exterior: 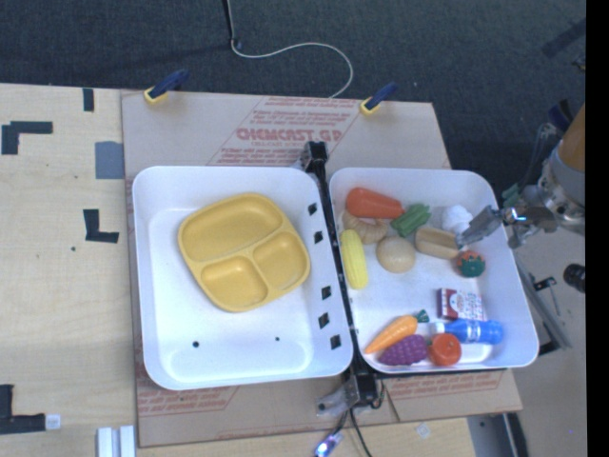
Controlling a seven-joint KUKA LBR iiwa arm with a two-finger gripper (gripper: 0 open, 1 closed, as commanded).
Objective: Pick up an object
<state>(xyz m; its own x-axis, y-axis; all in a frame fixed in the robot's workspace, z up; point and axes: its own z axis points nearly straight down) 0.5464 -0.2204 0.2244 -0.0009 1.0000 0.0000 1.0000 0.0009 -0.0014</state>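
1. Grey metal, the tool [479,225] hangs at the right bin's [504,350] right rim; whether it is wide or narrow I cannot tell
2. Just beside its tip lie a white ball [457,216], a tan piece [437,244] and a red-green toy [469,264]
3. Farther left sit a red pepper [373,202], a corn cob [354,259] and an egg [396,254]
4. The left bin [157,350] holds a yellow divided plate [244,251]

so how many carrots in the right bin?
2. One carrot lies at the bin's far left; the other carrot is near the front, beside purple grapes. None looks hidden.
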